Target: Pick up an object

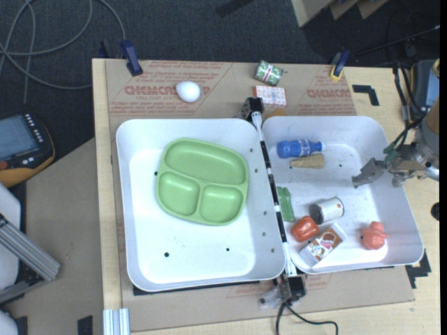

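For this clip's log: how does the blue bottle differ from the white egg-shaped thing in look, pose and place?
The blue bottle is long, blue with a white cap, and lies on its side; the white egg-shaped thing is small, rounded and all white. The bottle lies inside the right bin, beside a tan cone-shaped piece; the egg rests outside both bins on the brown board behind the left bin. The gripper touches neither.

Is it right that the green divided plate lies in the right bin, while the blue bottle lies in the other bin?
Not quite. The camera view shows the green divided plate in the left bin, not the right one. The blue bottle lies in the other bin, the right bin.
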Controlling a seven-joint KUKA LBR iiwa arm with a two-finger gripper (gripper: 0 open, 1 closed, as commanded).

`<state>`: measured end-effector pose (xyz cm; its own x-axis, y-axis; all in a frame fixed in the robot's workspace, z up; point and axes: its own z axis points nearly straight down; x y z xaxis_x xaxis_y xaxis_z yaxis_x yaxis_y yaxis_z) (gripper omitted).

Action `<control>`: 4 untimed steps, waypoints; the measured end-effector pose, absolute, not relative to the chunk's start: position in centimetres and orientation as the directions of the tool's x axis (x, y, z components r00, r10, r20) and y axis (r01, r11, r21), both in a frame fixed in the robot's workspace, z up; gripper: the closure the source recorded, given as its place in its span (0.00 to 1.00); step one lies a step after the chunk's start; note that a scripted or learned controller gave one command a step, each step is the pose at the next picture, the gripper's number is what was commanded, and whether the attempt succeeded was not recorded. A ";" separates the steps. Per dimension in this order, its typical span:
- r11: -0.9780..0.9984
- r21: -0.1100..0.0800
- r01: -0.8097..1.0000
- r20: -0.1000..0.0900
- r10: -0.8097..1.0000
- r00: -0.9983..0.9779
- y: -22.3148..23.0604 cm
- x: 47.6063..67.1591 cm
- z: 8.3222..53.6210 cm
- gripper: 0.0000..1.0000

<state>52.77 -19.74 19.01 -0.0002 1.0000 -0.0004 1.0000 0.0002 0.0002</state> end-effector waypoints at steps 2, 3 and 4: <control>0.000 -0.002 1.000 0.001 1.000 0.000 -11.2 51.9 11.3 0.00; 0.000 0.000 1.000 0.000 1.000 0.000 -11.2 50.9 8.5 0.00; -0.001 0.002 1.000 0.000 1.000 0.001 -11.1 51.0 9.5 1.00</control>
